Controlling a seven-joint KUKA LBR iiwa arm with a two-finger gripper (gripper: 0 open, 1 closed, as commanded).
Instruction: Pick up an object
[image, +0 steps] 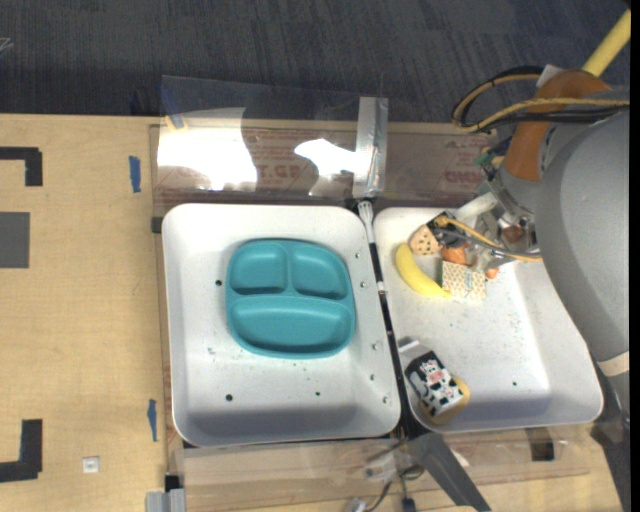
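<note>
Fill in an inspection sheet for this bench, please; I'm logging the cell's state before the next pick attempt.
Surface: two shallow white bins side by side, left bin and right bin, on a bench.
Job's things: banana and a small pile of objects at the right bin's far end; a black-and-white patterned item at its near left corner.
Clutter: teal divided plate in the left bin.
Grippers: gripper low over the pile beside the banana; finger state cannot be told.
Cables: yellow and black loops near the arm's orange band.
Surroundings: clear plastic sheet behind the bins; cardboard panel at left; dark carpet beyond.
</note>
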